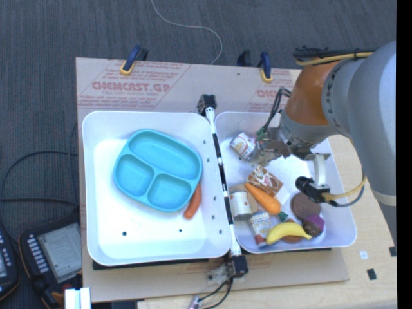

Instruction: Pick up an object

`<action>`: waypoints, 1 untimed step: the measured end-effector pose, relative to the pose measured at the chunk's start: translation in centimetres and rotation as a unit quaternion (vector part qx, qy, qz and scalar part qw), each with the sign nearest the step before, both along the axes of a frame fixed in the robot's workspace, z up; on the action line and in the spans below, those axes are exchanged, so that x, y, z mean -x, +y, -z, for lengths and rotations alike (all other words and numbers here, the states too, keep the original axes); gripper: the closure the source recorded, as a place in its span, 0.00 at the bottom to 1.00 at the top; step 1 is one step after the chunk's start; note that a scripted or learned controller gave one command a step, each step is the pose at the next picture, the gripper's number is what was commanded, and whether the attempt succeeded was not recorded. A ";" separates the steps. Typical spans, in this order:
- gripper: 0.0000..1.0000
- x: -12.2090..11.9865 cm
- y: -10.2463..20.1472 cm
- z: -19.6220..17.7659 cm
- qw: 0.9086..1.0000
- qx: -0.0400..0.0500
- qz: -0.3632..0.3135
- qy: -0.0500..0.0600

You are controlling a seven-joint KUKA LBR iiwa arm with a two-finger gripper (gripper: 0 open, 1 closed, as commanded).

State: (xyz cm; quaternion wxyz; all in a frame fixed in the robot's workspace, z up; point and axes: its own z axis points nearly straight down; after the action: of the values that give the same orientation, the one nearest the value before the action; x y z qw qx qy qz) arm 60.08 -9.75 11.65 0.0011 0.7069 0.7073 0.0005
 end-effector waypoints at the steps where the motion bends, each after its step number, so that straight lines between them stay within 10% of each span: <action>1: 0.00 0.0 0.0 0.0 1.000 0.000 0.000 0.000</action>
State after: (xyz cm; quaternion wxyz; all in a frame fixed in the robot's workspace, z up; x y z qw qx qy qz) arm 60.08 -9.74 11.65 0.0011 0.7069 0.7073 0.0006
